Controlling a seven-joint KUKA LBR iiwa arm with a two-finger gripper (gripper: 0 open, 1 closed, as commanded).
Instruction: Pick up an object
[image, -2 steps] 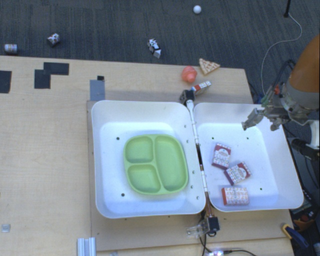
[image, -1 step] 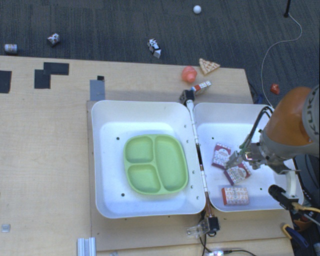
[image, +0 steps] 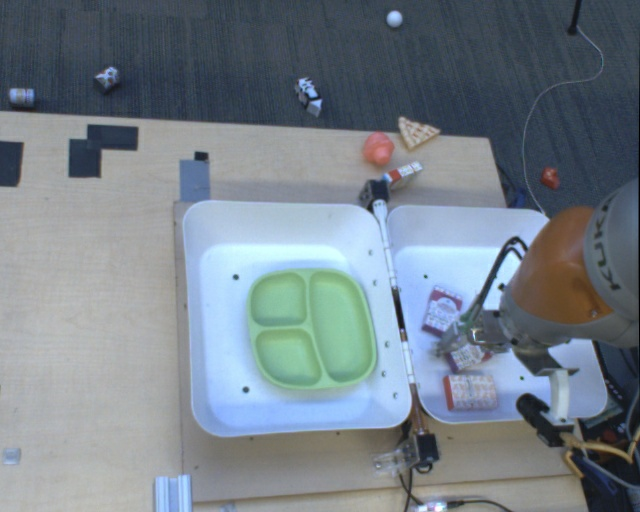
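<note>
Gripper (image: 466, 345) sat low in the right bin (image: 420, 250) over a small boxy packet (image: 468, 358), long axis running roughly left-right; couldn't tell its grip state. Two flat printed cartons: one (image: 441, 309) just above-left, one (image: 470, 391) below. Left bin (image: 200, 300) held a glossy green divided tray (image: 311, 328).

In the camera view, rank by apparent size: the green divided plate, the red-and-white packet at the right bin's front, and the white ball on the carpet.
1. green divided plate
2. red-and-white packet
3. white ball
</note>
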